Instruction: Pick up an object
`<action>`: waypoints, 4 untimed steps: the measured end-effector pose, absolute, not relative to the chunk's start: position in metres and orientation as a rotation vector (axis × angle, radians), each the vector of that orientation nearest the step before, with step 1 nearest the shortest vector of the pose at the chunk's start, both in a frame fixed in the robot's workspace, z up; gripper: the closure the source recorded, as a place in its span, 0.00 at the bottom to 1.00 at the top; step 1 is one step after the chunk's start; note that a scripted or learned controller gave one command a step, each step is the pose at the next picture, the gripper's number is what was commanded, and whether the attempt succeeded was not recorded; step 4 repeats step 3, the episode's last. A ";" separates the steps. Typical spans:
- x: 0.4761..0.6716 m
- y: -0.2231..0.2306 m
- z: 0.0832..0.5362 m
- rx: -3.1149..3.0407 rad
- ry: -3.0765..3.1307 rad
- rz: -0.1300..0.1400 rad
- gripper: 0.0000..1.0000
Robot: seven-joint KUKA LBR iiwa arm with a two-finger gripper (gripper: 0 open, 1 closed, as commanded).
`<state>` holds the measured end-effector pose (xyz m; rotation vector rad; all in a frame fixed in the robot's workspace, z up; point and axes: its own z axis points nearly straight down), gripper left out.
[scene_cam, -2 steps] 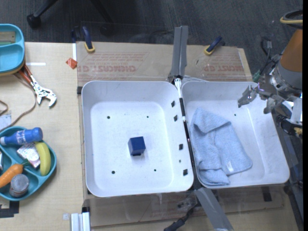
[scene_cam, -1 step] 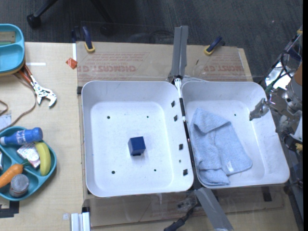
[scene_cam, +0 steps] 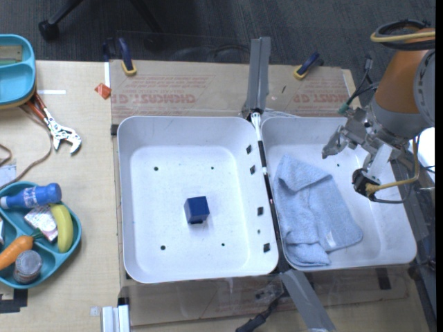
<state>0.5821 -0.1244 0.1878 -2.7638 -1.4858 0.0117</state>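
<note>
Gripper first: I see it up over the far right part of the right bin, hanging off the grey wrist with the orange band above it. Whether it is released or clenched, I cannot tell from this angle; the metal parts blur together against the white floor. Nothing shows held in it.

Below and to its left, I've got a light blue towel lying crumpled on the right bin's floor, bunched along the left wall and spreading toward the near edge. The gripper sits apart from it, up near the towel's far right corner.

Over in the left bin, I see a small dark blue cube sitting alone near the middle of the floor, a little toward the near side. It is well apart from the arm.

Outside the bins, on the left of the bench, I can make out a blue divided tray with a banana, a carrot, a small bottle and a can in it. A wrench lies farther back, beside another blue tray at the edge. Two clamps grip the cardboard backing behind the bins.
</note>
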 end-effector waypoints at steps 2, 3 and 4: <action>0.622 -0.090 0.187 -2.662 -1.663 0.012 0.00; 0.603 -0.191 0.257 -2.584 -1.782 0.010 0.00; 0.603 -0.191 0.257 -2.584 -1.782 0.010 0.00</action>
